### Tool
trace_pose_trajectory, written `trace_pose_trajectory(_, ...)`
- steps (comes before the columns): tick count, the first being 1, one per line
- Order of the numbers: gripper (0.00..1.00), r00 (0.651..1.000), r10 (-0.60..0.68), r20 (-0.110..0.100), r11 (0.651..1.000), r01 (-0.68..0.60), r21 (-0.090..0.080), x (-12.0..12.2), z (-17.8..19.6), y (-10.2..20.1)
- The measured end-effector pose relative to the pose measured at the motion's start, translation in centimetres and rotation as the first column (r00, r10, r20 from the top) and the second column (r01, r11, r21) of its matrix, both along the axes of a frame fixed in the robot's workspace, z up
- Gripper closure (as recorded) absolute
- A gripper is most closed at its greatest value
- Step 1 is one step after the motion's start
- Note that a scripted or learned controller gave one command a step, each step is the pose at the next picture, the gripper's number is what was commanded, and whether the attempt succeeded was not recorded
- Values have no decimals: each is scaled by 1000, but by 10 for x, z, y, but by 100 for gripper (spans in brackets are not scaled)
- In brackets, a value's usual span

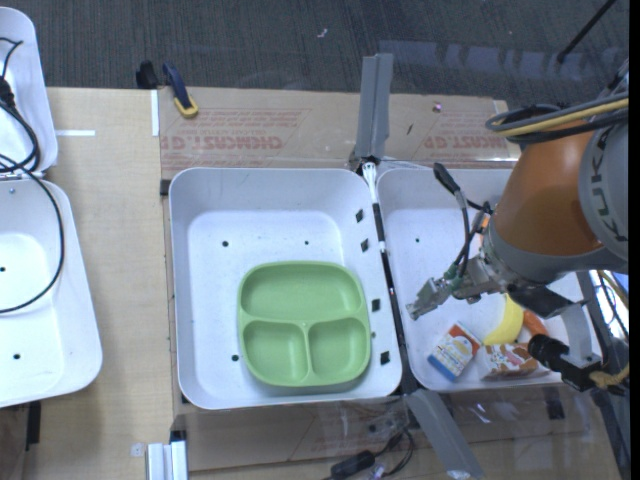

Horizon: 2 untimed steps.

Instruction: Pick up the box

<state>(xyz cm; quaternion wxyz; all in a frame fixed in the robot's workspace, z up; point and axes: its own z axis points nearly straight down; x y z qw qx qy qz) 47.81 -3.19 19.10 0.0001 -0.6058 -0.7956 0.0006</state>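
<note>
One small box (453, 353) is what you are after, lying flat at the near end of the right bin (420, 223), just left of a banana (507, 322) and a printed packet (512, 361). Expect it to be light, thin cardboard: stiff enough to pinch, but easy to crush or to slide on the smooth bin floor. Take it across its two narrow sides, squeezing gently. It looks white with blue along one edge and an orange and red picture on its face. Your gripper (428, 299) hangs just above and to the left of it, holding nothing; whether the fingers are open or closed, you cannot tell from here.
</note>
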Motion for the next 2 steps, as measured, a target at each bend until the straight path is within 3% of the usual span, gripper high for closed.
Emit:
trace_pose_trajectory(1, 0, 999, 40, 0, 999, -40, -1, -1, 0, -48)
trace_pose_trajectory(2, 0, 995, 100, -1, 995, -100, 1, -1, -100, -68)
